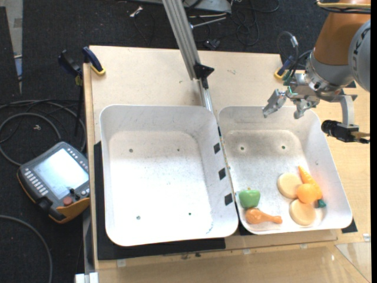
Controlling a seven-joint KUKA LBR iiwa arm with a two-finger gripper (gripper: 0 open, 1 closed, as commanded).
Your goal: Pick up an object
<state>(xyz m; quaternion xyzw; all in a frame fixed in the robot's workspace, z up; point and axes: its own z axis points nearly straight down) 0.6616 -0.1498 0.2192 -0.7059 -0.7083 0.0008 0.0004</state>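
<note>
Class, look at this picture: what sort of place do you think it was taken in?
Probably a robotics lab: a robot arm over two white bins, a teach pendant on the floor, and loose cables.

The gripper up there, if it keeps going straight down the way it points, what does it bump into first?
Probably the bare white floor of the right bin. The gripper hangs open over its far end, pointing down. The toy foods, like the green apple, lie at the near end. Depth is hard to judge.

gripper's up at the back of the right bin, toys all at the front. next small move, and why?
Probably travel toward the bin's front edge, then descend. The gripper hangs open with nothing between its fingers above the right bin, while the green toy, drumstick and orange toy cluster at the near end.
</note>
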